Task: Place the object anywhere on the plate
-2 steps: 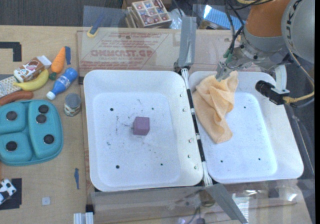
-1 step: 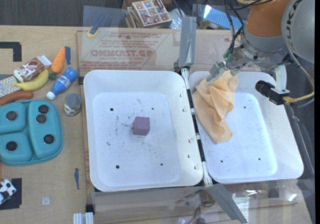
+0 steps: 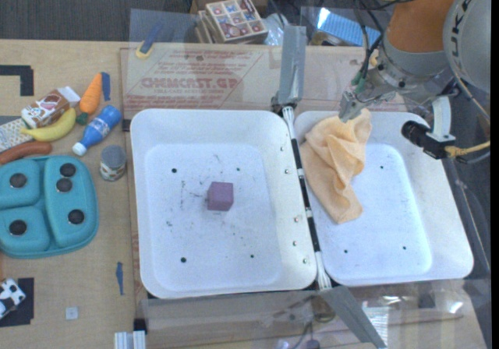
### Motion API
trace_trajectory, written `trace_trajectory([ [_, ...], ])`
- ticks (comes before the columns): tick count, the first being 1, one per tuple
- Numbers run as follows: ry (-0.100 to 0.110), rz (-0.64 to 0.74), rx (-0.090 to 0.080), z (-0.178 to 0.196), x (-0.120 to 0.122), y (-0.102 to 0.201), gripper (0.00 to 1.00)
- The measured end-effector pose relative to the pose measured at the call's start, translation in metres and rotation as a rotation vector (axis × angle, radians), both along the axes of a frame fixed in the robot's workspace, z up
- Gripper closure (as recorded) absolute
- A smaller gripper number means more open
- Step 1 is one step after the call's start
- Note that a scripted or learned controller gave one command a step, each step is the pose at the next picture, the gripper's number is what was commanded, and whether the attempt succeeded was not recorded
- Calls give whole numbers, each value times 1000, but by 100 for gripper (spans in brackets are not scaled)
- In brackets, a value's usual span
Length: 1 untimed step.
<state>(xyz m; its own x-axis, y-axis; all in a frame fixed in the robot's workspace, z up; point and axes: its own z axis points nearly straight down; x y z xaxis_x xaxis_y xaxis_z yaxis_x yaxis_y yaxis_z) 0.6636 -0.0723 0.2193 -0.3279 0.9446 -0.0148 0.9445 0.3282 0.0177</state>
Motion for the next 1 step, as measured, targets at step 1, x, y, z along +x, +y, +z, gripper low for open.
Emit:
trace_trajectory([
  [1,0,0,0,0,0,0,0],
])
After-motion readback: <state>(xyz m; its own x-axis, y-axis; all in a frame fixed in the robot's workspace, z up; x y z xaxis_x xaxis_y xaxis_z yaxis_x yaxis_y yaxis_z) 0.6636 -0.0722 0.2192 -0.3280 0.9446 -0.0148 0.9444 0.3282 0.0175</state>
